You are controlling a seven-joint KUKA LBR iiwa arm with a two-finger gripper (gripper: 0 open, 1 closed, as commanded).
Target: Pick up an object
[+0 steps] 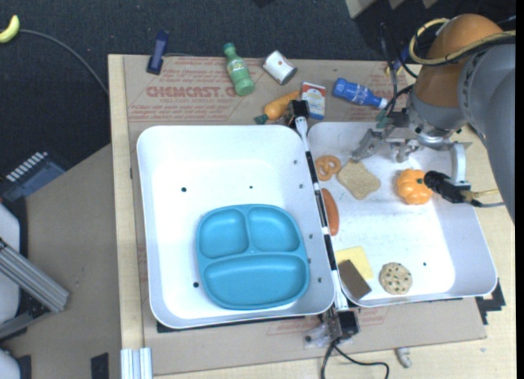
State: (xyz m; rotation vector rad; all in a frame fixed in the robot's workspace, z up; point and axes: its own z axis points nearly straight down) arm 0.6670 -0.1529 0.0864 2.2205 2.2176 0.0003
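Nearest the camera, the right bin point(467, 275) held a cookie point(395, 277) beside a yellow cheese slice point(354, 258) and a brown piece point(354, 279), all lying flat and apart, easy to reach from above. The left bin point(164, 205) carried a blue divided plate point(251, 254). A sausage point(331, 210) lay along the wall between the bins, which I judged would crowd a grasp there. Further back sat a bread slice point(359, 180), a pretzel point(327, 166) and an orange pumpkin point(413, 187). My pincer point(391, 142) hung over the far end of the right bin, near the bread; whether it was released or clenched I could not tell, and I saw nothing in it. Beyond, on the bench point(205, 91), lay a green bottle point(239, 69) and a blue bottle point(357, 92).
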